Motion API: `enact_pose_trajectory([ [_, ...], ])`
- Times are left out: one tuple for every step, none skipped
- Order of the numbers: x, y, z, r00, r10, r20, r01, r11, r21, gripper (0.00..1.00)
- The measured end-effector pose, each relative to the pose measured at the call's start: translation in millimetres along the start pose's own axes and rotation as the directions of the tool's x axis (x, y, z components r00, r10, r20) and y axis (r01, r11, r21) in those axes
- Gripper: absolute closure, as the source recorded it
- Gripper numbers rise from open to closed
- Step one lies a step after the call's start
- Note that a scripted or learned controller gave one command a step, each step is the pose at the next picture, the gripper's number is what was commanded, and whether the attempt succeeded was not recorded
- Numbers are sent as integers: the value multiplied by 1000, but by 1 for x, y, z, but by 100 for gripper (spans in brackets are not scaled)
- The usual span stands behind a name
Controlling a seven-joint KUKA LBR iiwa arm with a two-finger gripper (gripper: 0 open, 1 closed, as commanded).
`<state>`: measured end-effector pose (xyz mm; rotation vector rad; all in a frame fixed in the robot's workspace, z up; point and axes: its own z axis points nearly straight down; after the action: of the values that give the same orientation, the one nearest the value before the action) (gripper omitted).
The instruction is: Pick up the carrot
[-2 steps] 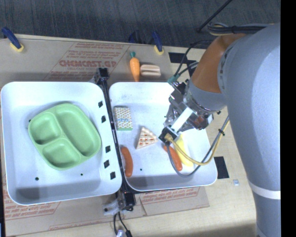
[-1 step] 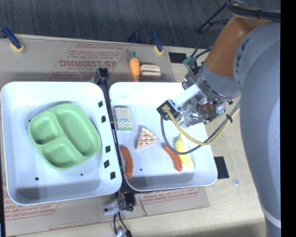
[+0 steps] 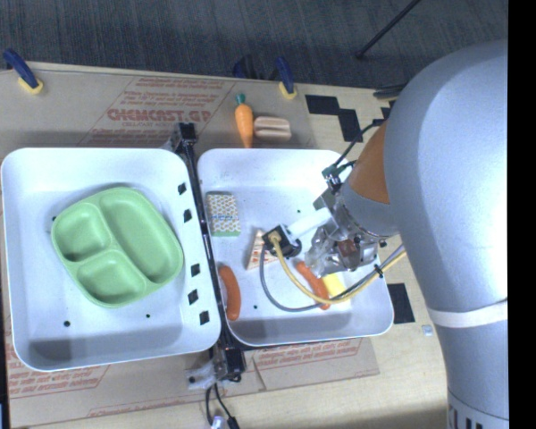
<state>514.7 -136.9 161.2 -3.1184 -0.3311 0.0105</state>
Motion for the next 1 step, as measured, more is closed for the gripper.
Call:
enact_pose_trajectory([
  [-41, 6, 70, 987, -163, -1, 163, 987, -1, 100],
])
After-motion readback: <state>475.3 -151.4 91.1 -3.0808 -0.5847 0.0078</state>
